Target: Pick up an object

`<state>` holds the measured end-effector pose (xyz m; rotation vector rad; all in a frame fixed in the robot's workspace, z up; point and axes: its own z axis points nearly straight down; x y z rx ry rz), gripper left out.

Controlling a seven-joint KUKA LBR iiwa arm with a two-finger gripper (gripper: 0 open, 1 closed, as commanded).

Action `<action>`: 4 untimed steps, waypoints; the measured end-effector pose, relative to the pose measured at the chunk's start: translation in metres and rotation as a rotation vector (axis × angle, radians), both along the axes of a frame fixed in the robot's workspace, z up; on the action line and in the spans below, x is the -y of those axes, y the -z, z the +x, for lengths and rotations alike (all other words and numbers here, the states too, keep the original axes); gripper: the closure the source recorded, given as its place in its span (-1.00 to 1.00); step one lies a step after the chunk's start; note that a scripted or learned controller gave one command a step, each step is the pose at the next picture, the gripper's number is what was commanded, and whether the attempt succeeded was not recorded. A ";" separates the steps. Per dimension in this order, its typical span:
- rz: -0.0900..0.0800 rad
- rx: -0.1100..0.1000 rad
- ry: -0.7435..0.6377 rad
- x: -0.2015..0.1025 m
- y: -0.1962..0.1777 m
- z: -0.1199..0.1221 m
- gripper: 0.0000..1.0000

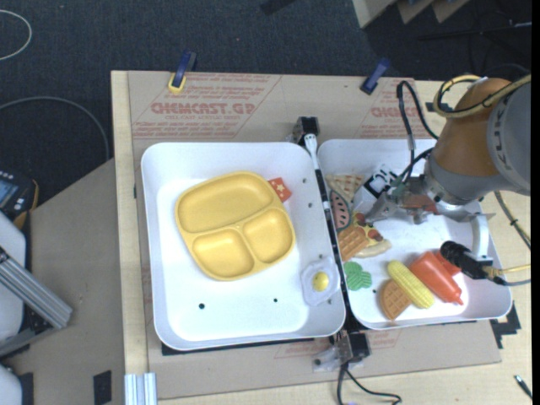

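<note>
Over the right bin (498, 310): gripper (381, 205), finger state can't be made out.
Just beside gripper: waffle (356, 241).
Left bin (160, 226): yellow divided plate (234, 224), fried egg (319, 280).

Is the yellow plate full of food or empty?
Empty. The yellow plate in the left bin shows three bare compartments, nothing lying in them.

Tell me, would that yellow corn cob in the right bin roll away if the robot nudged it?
Probably a little. The corn cob looks rounded and elongated, so it could roll sideways. But it lies wedged between the orange-red toy and a round waffle-like piece, which should check it. It looks like stiff, light plastic.
</note>
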<state>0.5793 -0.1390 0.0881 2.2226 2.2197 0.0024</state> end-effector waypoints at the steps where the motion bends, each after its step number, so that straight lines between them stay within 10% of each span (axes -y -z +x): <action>1: -0.001 0.009 0.000 -0.001 -0.012 0.002 1.00; 4: -0.002 0.003 -0.003 -0.008 -0.137 -0.003 1.00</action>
